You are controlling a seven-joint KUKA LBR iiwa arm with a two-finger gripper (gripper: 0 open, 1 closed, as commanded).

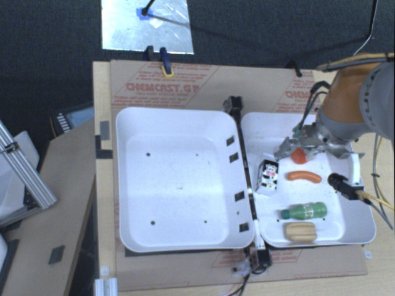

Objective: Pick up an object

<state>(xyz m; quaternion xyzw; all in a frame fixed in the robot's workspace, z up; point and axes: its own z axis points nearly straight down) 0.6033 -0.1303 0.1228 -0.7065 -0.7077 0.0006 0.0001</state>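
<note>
Objects for picking are lying in the right bin (364, 230): a small red piece (299, 156) near the bin's middle, an orange sausage-shaped toy (303, 177) just below it, a green bottle (303, 211) lying on its side further toward the near edge, and a tan bread-like block (300, 231) just beside the bottle at the bin's front. A small black-and-white box (268, 175) is sitting against the divider side of that bin. The left bin (133, 122) is standing beside it on the brown-papered desk (185, 85). The arm (355, 100) is reaching in from the right, and its gripper (299, 144) is hanging low over the red piece, right above it. Whether the fingers are spread or closed I cannot tell, as the wrist is covering them.
</note>
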